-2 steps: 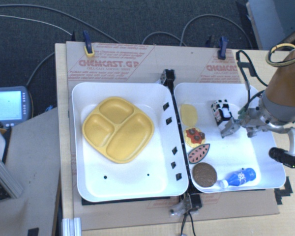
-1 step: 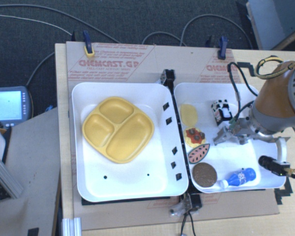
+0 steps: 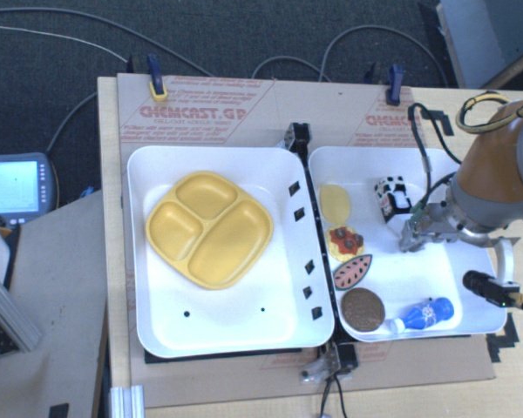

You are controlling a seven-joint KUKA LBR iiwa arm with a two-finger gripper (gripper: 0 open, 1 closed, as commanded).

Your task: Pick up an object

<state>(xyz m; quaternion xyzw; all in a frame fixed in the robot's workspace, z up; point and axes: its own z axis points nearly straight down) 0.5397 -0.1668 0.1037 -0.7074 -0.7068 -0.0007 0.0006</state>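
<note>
Camera view: gripper (image 3: 411, 239), finger state unreadable, sits low in the right bin (image 3: 471, 325) beside a small black-and-white toy (image 3: 392, 197), likely light, rigid, best pinched across its body.

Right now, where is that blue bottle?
The blue bottle lies on its side in the right bin, along its near edge, just right of the brown round cookie.
</note>
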